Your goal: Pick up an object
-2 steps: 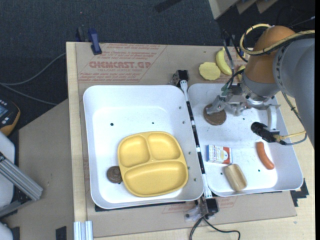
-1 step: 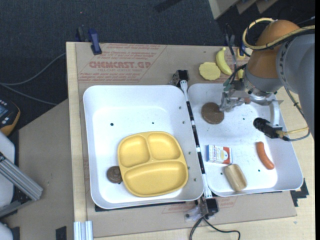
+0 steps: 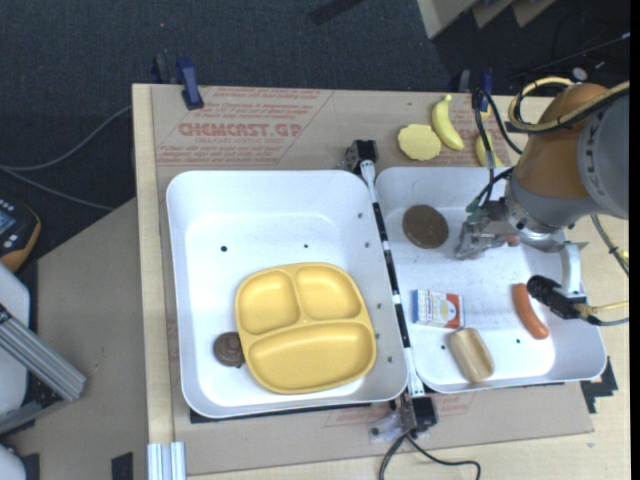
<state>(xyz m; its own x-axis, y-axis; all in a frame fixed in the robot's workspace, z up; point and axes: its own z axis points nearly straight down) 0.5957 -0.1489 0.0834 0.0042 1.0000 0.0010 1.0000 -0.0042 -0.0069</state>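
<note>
brown round cookie (image 3: 426, 226) upper right bin (image 3: 575, 363), gripper (image 3: 478, 240) low beside it to grab; grip state can't tell.

Red print reading "CHEMCAST GP" runs across the brown board (image 3: 240, 128) behind the bins.

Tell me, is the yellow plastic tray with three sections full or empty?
Empty. The yellow three-section plastic tray lies flat in the left white bin, and all three sections show bare yellow. A small brown round thing rests beside it, outside.
</note>
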